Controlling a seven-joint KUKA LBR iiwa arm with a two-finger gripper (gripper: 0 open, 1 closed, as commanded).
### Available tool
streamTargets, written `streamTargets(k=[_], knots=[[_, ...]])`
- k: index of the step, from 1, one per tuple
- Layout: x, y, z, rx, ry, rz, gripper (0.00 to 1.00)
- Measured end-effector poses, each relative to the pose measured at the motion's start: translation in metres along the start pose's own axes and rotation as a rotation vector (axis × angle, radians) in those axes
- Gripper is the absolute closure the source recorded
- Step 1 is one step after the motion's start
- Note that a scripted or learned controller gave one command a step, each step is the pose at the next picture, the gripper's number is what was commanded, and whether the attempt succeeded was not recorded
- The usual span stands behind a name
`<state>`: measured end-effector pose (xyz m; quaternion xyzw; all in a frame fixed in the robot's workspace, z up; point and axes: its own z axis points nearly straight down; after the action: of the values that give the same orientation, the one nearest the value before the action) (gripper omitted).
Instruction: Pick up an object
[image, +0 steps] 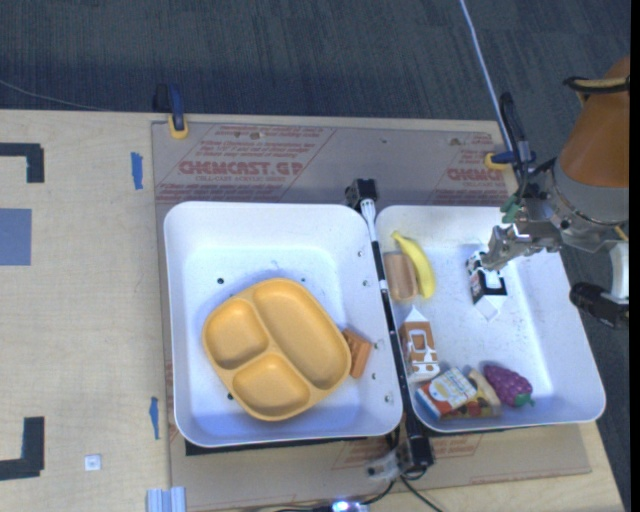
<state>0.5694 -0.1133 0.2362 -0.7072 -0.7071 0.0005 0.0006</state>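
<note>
Camera view: on the worktop (80, 300) two white bins are set side by side. In the left bin (260, 240) a yellow divided plate (275, 345) is recorded, with a small orange block (358, 352) touching its right edge. In the right bin (540, 330) are listed a banana (415, 262) and a tan bun-like item (399, 276) by the left wall, then an orange-and-white carton (421, 350), a coloured packet (455, 393) and a purple grape cluster (508, 382) along the near side. The arm (600, 150) is reached in from the right, and the jaws are placed over the far middle of the right bin, right of the banana. The pick is judged not yet made: every object is seen lying in a bin. Whether the jaws are open or closed cannot be told; the tips are lost in dark clutter, and the arm is cut off at the right.
</note>
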Motion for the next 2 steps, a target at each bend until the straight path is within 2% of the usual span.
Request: streamTargets(k=[1,2], knots=[[0.014,-0.028,0.022,0.0,0.0,0.001,1.0],[0.008,0.0,0.016,-0.004,-0.001,-0.001,1.0]])
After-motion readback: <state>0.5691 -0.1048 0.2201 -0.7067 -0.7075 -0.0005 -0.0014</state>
